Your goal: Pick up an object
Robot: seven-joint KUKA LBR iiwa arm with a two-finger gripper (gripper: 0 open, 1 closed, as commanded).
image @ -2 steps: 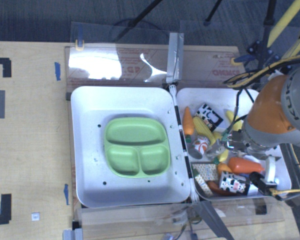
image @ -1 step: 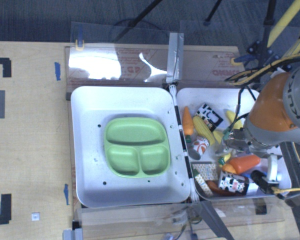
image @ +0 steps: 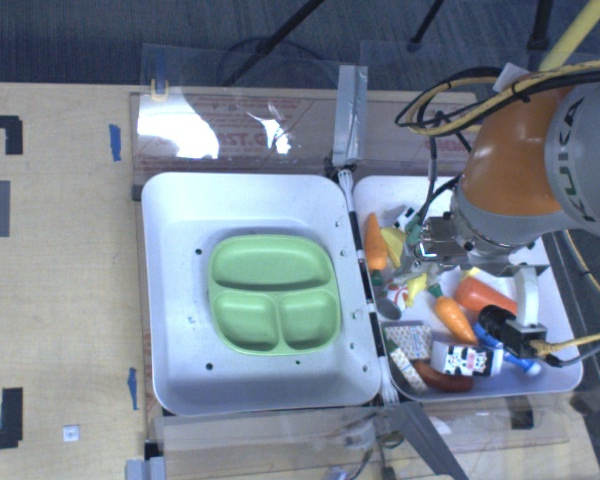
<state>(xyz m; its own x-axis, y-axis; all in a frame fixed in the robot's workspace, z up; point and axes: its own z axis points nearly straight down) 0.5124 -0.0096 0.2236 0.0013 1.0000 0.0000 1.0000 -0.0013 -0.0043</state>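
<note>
A jumble of small objects lies in the right bin point(image: 565, 373). 2 orange carrots point(image: 454, 317) slant near its middle, another orange piece point(image: 376, 247) leans at its left wall, and a black and white patterned box point(image: 467, 359) sits by its near edge.

The arm point(image: 540, 158) is grey with a broad orange band, black "KUKA" lettering, and black and yellow cables looping over it.

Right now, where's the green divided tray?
In the camera view, the green divided tray lies in the middle of the left bin, across the divider from the right bin holding the clutter.
</note>
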